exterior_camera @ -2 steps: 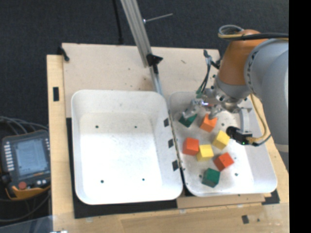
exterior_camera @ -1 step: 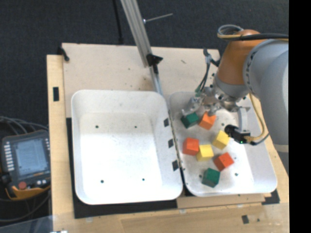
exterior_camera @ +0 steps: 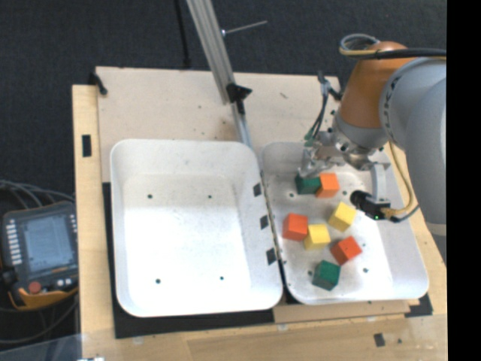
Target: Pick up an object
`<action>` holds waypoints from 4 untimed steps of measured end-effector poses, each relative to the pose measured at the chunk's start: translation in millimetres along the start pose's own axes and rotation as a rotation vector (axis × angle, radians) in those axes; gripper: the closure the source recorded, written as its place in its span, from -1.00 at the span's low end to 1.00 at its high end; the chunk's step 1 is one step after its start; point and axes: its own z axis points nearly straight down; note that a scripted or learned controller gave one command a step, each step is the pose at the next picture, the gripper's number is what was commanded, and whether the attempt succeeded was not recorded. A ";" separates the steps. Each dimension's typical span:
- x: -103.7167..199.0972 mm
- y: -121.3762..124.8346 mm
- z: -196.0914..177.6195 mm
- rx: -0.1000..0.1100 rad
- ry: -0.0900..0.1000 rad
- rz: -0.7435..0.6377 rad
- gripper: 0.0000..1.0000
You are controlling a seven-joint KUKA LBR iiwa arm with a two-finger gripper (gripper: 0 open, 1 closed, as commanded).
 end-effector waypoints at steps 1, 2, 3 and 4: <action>3.8 -4.0 -48.6 0.018 0.004 -0.008 1.00; 2.7 -7.6 -111.8 0.015 0.004 -0.007 1.00; 1.6 -6.3 -128.7 0.020 0.005 -0.009 1.00; 46.0 -3.9 -115.4 0.024 0.005 -0.011 1.00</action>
